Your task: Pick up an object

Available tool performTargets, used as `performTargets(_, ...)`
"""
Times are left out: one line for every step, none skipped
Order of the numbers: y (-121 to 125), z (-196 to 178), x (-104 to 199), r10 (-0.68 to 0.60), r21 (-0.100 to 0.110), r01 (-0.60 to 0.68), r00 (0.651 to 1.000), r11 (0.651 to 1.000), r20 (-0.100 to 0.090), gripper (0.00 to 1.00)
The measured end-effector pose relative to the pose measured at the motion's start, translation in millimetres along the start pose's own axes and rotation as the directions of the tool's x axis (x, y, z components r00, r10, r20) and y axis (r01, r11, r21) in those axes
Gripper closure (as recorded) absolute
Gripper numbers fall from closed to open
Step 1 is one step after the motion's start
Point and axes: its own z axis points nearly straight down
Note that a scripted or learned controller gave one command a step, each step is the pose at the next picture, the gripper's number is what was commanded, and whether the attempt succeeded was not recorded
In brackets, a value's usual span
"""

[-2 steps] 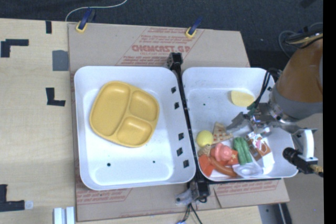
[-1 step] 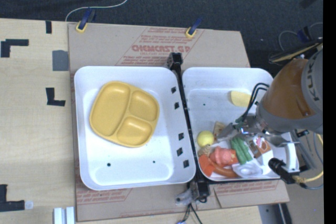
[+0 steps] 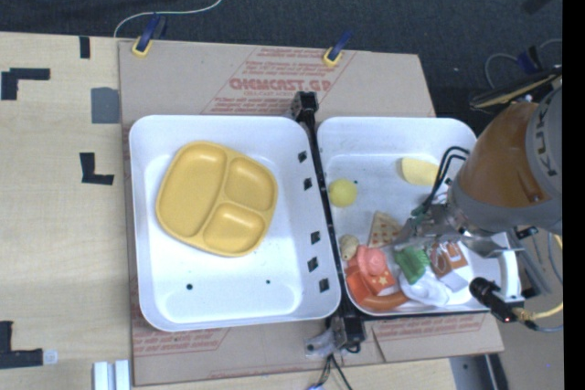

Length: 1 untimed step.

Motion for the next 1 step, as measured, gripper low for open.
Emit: performTargets(-0.2, 0.5, -0.1, 0.001, 0.001, -0.001, 1.000, 1.000, 0.000, 0.00)
